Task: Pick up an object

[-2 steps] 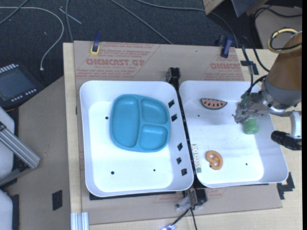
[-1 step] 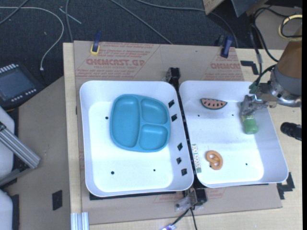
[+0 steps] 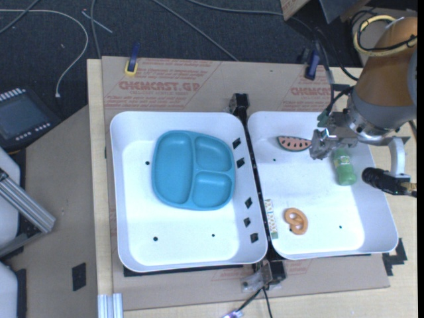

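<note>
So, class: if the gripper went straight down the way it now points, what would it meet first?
Most likely the white floor of the right bin, just between the watermelon slice and the green bottle. The gripper hangs close to both, and depth is unclear from this slanted view, so it might clip either one.

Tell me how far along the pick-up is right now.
Nothing looks lifted yet. The gripper is low in the right bin, between the watermelon slice and green bottle. Both lie on the floor, as does the pretzel. Grasping and lifting remain.

Blue divided plate (image 3: pixel 193 170) in a white bin (image 3: pixel 132 237) (orange pretzel (image 3: pixel 296 220), green bottle (image 3: pixel 344 168) opposite)
</note>
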`<state>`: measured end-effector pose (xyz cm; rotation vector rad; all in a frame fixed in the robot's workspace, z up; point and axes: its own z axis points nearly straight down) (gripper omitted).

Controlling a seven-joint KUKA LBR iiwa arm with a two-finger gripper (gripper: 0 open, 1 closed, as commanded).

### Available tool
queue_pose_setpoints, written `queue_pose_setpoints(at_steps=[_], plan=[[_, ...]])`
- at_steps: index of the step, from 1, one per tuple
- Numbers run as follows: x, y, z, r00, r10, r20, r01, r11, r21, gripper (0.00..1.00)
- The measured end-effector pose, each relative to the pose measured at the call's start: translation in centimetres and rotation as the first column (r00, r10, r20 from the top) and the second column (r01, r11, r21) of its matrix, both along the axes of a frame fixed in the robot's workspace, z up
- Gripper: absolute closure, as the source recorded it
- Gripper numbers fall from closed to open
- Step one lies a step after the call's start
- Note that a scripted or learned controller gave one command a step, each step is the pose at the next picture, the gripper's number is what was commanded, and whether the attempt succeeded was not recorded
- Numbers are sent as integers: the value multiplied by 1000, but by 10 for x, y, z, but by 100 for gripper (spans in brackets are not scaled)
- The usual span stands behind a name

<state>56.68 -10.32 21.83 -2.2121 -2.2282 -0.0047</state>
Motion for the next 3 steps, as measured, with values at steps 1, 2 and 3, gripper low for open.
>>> queue_pose_setpoints(at_steps=[1,2,3], plan=[[1,55,10,1000,0,1,0,1000,-1,100],[-3,113,18,1000,0,1,0,1000,-1,100],[-13,176,10,1000,0,-4,0,1000,0,100]])
